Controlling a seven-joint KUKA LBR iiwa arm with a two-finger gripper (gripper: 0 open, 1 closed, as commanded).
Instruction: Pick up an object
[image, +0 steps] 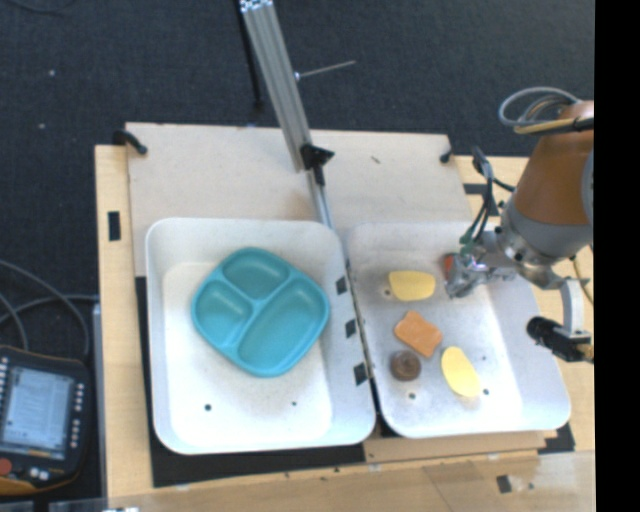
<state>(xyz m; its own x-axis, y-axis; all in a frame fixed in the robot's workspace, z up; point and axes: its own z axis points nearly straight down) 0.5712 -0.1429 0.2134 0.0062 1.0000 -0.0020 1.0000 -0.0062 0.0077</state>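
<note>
The pincer, its state impossible to tell, hung low in the right bin just beside the pale yellow piece, apparently lined up to take it, with the orange block, brown disc and yellow oval lying nearby.

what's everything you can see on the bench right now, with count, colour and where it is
bins: 2, white, side by side on the bench
divided plate: 1, teal, three compartments, in the left bin
flat yellow pieces: 2, yellow, right bin; one near the far end beside the pincer, one near the front
orange block: 1, orange, middle of the right bin
round brown piece: 1, brown, right bin, just in front of the orange block
pendant: 1, dark with a screen, lower left off the bench
arm: 1, grey with orange band, reaching in from the right
pincer: 1, low over the right bin, right of the far yellow piece
</note>
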